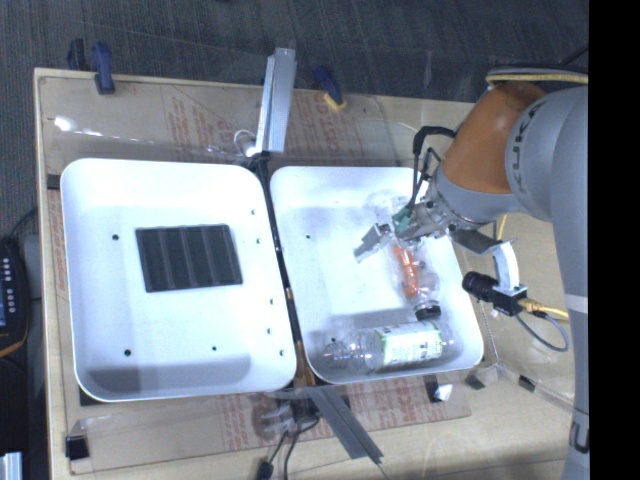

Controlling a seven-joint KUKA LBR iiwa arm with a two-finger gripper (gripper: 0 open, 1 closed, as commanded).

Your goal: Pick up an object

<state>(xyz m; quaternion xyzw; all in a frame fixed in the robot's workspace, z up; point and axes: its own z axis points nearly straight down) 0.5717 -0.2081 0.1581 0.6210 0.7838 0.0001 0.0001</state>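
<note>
A: Report layout, largest item first.
B: Surface (pixel 60 108) carries two white bins; left bin (pixel 100 208) holds a dark ribbed panel (pixel 188 258); right bin (pixel 320 218) holds the objects.
A: Objects?
B: Clear bottle with white label (pixel 395 347) lies along the near wall; small clear bottle with orange contents (pixel 410 273) lies just under the gripper (pixel 385 236).
A: Gripper state?
B: Cannot tell.

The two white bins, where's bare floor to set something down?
Left bin: bare all around the dark ridged panel. Right bin: its left half is bare. Crowded on its right, where the gripper hovers by an orange-filled clear bottle, another clear bottle along the near wall.
</note>
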